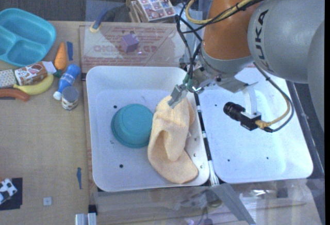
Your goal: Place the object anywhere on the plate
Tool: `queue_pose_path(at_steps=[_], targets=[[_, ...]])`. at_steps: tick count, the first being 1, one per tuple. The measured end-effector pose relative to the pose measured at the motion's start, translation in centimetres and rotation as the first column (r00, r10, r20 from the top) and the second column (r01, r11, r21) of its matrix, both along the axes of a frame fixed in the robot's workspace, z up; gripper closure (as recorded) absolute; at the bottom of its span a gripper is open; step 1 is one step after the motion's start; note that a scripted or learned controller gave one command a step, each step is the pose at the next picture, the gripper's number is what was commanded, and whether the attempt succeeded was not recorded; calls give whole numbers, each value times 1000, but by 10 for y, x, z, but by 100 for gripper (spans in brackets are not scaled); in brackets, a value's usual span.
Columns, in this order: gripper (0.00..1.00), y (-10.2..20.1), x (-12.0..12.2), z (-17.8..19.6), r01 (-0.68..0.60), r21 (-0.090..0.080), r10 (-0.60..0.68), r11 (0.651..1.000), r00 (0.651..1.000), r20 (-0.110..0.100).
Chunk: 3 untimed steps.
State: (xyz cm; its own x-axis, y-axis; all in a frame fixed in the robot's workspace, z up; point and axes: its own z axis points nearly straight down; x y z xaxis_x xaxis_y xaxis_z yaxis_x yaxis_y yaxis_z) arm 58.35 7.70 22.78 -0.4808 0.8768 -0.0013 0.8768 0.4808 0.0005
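Note:
A round teal plate [132, 125] lies in the left bin [100, 90], left of centre. A yellow cloth [172, 141] drapes down the bin's right side, and its left edge touches the plate's right rim. The cloth's top corner is pulled up into a peak. My gripper [177, 95] is at that peak, with its fingers shut on the cloth's top edge. The arm's orange band [227, 17] and grey body hang over the divide between the two bins.
The right bin [268, 162] lies beside the left one, partly under the arm. On the bench to the left are a blue compartment tray [23, 35], a carrot [61, 55], a banana [36, 86], a bottle [67, 78] and a can [69, 98]. Behind the bins a purple cube [130, 42] rests on a clear sheet.

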Motion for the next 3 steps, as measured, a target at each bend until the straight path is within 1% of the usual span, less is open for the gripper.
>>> queue_pose_path(at_steps=[1, 2, 3], targets=[[100, -1, 2, 9, 1, -1, -1, 1000, 1000, 3], [100, 20, 15, -93, 44, 0, -44, 999, 999, -3], [100, 58, -16, -27, -168, 0, 168, 986, 986, 2]])
